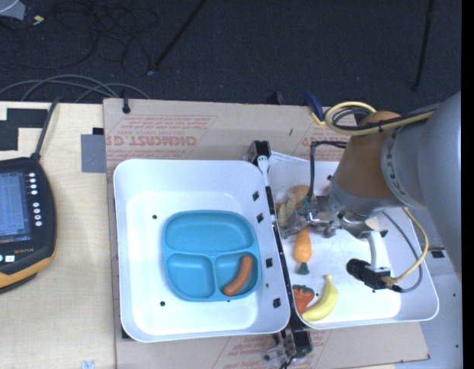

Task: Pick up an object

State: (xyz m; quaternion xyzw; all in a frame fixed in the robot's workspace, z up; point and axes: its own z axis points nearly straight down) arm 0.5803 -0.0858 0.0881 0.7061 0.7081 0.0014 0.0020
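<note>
- At the far left of the frame, a teach pendant (pixel 18 217) with a lit screen and orange underside lies on the pale wooden surface (pixel 71 314).
- The left white bin (pixel 137 283) sits left of centre. In it rests a blue divided plate (pixel 202 244), and a sausage (pixel 238 276) lies tilted in the plate's lower right compartment.
- A brown cardboard sheet (pixel 183 133) with red printing lies under both bins.
- The right white bin (pixel 409 306) stands just beside the left one, their rims touching along the middle of the frame.
- In the right bin's left part, a tan object too blurred to name (pixel 296 198) lies uppermost, with a carrot (pixel 302 247) below it, its green end pointing down the frame.
- Near that bin's lower left corner, a small orange-red toy (pixel 301 295) touches a banana (pixel 323 300).
- The pincer (pixel 312 215) hangs low over the right bin's upper left area, just above the carrot and beside the tan object. I cannot tell how it is set.
- The grey arm (pixel 425 156) with its orange band enters from the right of the frame, with yellow and black cables looped over it.
</note>
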